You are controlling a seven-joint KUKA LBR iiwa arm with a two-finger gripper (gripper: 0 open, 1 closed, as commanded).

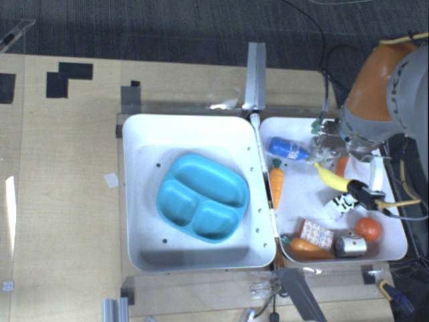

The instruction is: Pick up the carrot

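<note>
Overhead slanted view of both bins (pixel 134 200)

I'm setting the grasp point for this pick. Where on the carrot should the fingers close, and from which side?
Grip the carrot at mid-length, coming from above. It lies flat along the right bin's left wall, so probably close across its narrow width, one finger easing between carrot and wall; the bottle crowds its top end.

Orange carrot (pixel 275 188) with green top. Light-blue divided plate (pixel 201 197) in white left bin (pixel 141 180). Blue bottle (pixel 288 149), yellow banana (pixel 332 177), red tomato (pixel 368 229), black-and-white patterned toy (pixel 342 203) in white right bin (pixel 295 210).
</note>
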